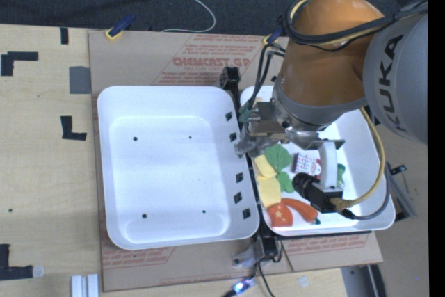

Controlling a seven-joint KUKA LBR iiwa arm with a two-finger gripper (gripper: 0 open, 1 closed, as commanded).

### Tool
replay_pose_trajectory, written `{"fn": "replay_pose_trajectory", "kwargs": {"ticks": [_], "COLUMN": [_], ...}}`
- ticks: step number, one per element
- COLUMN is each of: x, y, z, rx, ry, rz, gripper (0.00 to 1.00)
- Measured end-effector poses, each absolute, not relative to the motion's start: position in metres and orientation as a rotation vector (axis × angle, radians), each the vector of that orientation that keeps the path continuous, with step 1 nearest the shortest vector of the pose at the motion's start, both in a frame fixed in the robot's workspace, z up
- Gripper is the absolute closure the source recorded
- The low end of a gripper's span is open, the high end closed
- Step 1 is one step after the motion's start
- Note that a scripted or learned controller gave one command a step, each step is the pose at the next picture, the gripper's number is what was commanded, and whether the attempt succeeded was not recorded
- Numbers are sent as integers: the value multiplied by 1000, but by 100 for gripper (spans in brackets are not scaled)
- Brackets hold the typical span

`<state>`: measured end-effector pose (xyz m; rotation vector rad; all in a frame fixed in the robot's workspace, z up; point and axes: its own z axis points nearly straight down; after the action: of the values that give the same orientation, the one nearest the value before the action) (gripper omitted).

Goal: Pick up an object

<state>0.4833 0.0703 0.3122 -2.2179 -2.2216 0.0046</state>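
Note:
My gripper [259, 138] hangs low over the left part of the right bin [372, 219], close to the wall between the two bins, with the big orange wrist covering most of it from above. Just below it lie a green leafy piece [279, 156] and a yellow piece [263, 166]. A second yellow piece [268, 190], a smaller green piece [286, 183], a red round piece [279, 215] and an orange-red pepper shape [301, 208] lie toward the bin's front. Nothing shows as lifted.
A small red-and-white packet [306, 163] and a white-and-green tube [331, 167] lie right of the pile. The left bin [167, 170] stands beside it on a cardboard sheet [160, 66]. The arm hides the back of the right bin.

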Motion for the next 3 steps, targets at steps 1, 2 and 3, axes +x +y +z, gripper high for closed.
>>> {"fn": "replay_pose_trajectory", "kwargs": {"ticks": [1,2,3], "x": [534,520,557], "y": [135,200,236], "z": [361,327,485], "rx": [-2214,-2212,-2219], "ry": [-2231,-2227,-2233], "rz": [-8,6,-28], "gripper": [100,100,100]}}
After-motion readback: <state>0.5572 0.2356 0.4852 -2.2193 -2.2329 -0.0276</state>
